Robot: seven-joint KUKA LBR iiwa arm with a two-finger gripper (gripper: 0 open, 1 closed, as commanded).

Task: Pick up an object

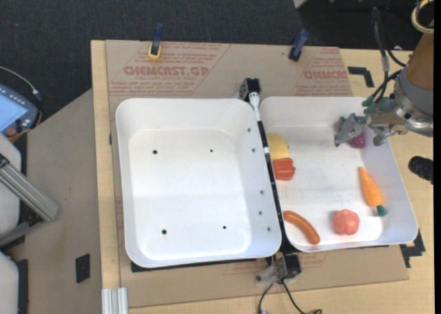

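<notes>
Claw (363, 131) is over the purple item (357, 140) in the right bin (324, 114); can't tell its state. Centre on it, drop straight, close, then check before lifting.

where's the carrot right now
The carrot lies in the right bin near its right wall, above the red ball and below the gripper.

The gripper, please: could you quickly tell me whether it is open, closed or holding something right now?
Gripper: over the right bin, right at a purple object; open, closed or holding cannot be told from this view.
</notes>
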